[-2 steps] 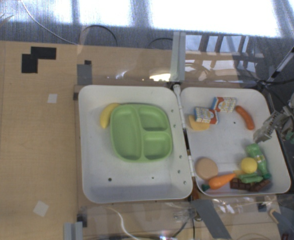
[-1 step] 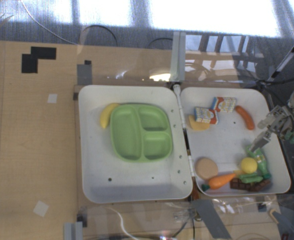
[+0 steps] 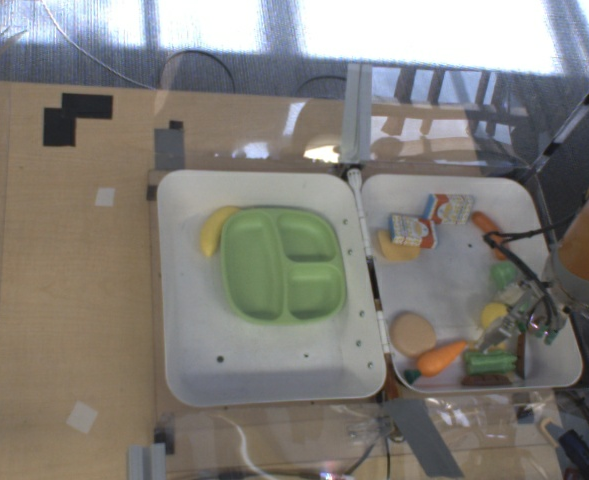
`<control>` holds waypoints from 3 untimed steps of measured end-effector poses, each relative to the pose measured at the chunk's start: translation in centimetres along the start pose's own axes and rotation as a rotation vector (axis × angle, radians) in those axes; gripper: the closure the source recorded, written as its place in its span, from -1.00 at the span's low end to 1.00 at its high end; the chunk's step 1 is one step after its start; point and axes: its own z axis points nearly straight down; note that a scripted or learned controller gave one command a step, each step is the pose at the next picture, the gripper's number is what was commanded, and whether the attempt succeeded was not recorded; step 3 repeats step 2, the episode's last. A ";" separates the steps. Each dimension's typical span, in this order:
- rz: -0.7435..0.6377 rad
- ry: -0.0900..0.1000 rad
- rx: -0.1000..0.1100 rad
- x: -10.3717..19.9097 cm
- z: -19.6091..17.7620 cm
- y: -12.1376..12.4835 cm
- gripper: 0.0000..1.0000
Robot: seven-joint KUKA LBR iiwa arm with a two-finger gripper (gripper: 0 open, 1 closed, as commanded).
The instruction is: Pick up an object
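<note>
Matt wooden bench (image 3: 64,298) – smooth white plastic bins (image 3: 264,378) – glossy green plate (image 3: 279,266)

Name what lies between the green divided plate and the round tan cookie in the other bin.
In the camera view, the bins' adjoining rims separate the green plate from the cookie.

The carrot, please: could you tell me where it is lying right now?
The carrot lies in the right bin near its front edge, between the round tan cookie and the gripper.

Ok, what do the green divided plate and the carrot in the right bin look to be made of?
Green divided plate: likely moulded plastic, with a matte, even colour and rounded compartment ridges. Carrot: seemingly toy plastic, a smooth, uniform orange with a slight sheen; rubber is possible.
</note>
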 end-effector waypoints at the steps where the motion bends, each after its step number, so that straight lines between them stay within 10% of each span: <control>1: 0.134 -0.005 0.001 1.7 0.8 2.0 -1.00; 2: 0.129 -0.021 -0.006 1.2 -0.6 2.3 1.00; 3: 0.129 -0.021 -0.006 1.2 -0.6 2.3 1.00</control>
